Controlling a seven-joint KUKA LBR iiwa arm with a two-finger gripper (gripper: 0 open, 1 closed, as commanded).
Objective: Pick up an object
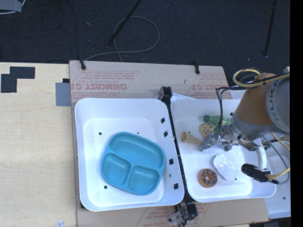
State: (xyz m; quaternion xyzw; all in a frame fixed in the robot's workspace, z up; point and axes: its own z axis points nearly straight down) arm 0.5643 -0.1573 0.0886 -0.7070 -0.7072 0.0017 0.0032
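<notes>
My gripper (217,143) hangs low over the middle of the right bin (194,193), its two grey fingers spread open with nothing between them. Just left of it lies a tan ice cream cone (190,137), and a round beige cookie (205,129) sits right behind the left finger. A green item (216,120) lies farther back, partly hidden by the arm. In front of the gripper rest a white lumpy object (225,167) and a brown sprinkled donut (207,178).
The left bin (90,126) holds a blue divided plate (132,162). A black divider (173,145) runs between the two bins. Cardboard (123,82) lies under and behind them, and the grey arm (255,108) covers the right bin's far right corner.
</notes>
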